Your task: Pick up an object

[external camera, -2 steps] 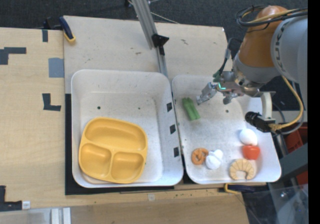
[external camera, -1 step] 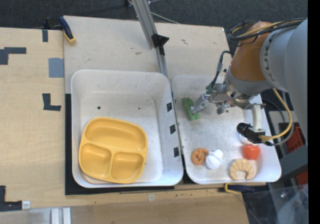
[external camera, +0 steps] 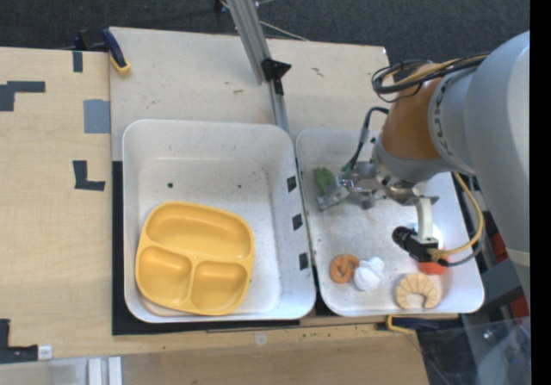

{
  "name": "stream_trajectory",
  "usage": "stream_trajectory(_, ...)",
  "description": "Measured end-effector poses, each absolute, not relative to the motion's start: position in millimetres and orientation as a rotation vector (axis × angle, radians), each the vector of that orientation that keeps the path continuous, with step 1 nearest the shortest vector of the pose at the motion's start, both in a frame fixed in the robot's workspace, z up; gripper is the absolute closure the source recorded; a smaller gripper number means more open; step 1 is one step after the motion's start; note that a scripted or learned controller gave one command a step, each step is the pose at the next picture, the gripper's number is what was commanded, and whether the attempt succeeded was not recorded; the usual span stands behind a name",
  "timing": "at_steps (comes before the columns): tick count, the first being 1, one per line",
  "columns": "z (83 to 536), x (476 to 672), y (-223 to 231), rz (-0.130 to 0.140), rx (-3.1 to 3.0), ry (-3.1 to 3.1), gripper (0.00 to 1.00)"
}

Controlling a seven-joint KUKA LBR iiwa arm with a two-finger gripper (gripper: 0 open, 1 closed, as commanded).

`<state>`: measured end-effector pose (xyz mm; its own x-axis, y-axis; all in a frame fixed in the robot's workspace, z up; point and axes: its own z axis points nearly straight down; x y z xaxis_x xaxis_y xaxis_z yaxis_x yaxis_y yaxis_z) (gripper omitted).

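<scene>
- The tool (external camera: pixel 337 194) hangs low in the right bin (external camera: pixel 465 288), just beside a small green object (external camera: pixel 323 177); whether its fingers are spread, I cannot tell.
- Being so near the bin's left wall, a closing grip may nudge the green object aside instead of trapping it.

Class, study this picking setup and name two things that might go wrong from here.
1. The gripper is low beside the green item, close to the right bin's wall; it might nudge the item or scrape the wall.
2. The pretzel, white piece and croissant lie clustered, so a later grasp could disturb neighbours.
</scene>
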<state>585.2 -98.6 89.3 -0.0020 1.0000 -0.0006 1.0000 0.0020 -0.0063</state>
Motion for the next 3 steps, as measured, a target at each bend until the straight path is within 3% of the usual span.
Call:
stream_trajectory(1, 102, 586.2, -98, 0.004, -2.216, -2.223, 1.00)
stream_trajectory(3, 224, 591.8, -91, -0.005, -2.221, -2.227, 1.00)
